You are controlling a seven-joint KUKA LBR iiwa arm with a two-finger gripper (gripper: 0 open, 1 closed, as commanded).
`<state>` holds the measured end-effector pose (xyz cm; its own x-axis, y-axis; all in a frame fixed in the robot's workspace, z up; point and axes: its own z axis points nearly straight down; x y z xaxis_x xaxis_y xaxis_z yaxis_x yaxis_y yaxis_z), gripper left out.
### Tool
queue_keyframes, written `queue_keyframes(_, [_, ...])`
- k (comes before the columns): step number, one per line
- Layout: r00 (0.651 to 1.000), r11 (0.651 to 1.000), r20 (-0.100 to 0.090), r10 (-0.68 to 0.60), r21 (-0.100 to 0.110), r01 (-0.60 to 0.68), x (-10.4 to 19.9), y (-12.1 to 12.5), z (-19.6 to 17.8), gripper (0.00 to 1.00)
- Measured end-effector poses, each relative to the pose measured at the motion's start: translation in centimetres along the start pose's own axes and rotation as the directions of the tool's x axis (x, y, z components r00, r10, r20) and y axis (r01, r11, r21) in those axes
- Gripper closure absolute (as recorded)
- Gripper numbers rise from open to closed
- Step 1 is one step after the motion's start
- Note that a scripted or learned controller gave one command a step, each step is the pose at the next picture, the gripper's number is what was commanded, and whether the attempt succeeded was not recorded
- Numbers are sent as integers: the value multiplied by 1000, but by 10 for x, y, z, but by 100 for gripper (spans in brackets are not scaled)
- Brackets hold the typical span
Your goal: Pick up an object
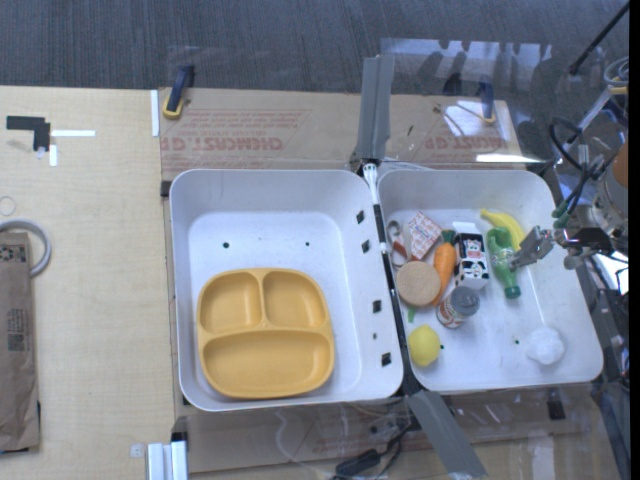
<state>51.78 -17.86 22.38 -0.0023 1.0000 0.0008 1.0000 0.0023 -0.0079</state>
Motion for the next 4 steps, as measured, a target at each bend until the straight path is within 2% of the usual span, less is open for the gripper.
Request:
queue_keyframes(1, [1000,1000,0,-1,0,1,-27,75,13,0])
queue_keyframes(2, [997,997,-3,-81,-11,81,-37,103,119,0])
queue_keyframes(3, [991,991,-6,-131,-11,131,-36,104,131,0])
queue_keyframes(4, [992,992,0,-129,-8,129,-40,103,125,100])
